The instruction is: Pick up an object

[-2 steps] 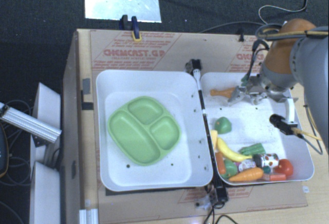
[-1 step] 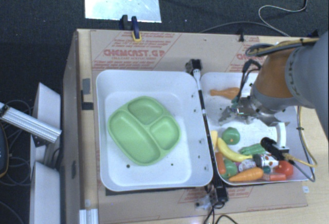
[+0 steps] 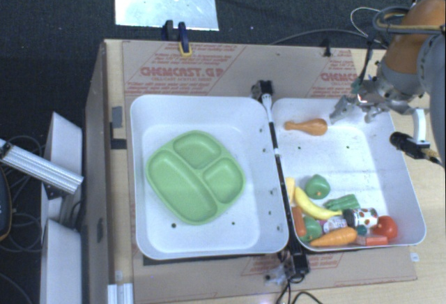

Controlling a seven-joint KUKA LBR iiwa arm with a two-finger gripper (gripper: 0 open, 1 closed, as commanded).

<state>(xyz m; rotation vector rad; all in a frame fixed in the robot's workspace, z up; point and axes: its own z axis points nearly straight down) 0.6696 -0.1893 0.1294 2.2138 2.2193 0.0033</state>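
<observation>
White plastic bins are sitting side by side on a brown board marked with red lettering. In the left bin (image 3: pixel 160 125) a green divided plate (image 3: pixel 195 176) is lying flat, slightly tilted in plan, with three compartments facing up. The right bin (image 3: pixel 390 177) is holding the toy food. An orange drumstick (image 3: pixel 307 127) is lying alone near the far left corner of that bin, well apart from the rest. Along the near edge a pile is crowding together: a green pepper (image 3: pixel 318 186), a yellow banana (image 3: pixel 312 206) touching it, an orange carrot (image 3: pixel 333 238) at the front, a red tomato (image 3: pixel 386 227) at the right end, and a small can (image 3: pixel 362 217) between the banana and the tomato.

The grey arm with its orange band (image 3: pixel 411 51) is reaching in from the right, and the gripper (image 3: pixel 357 109) is hanging over the far right part of the right bin, just right of the drumstick. Its fingers are spreading apart, with nothing between them. A black clip (image 3: pixel 263 91) is sitting at the far end of the seam between the bins.
</observation>
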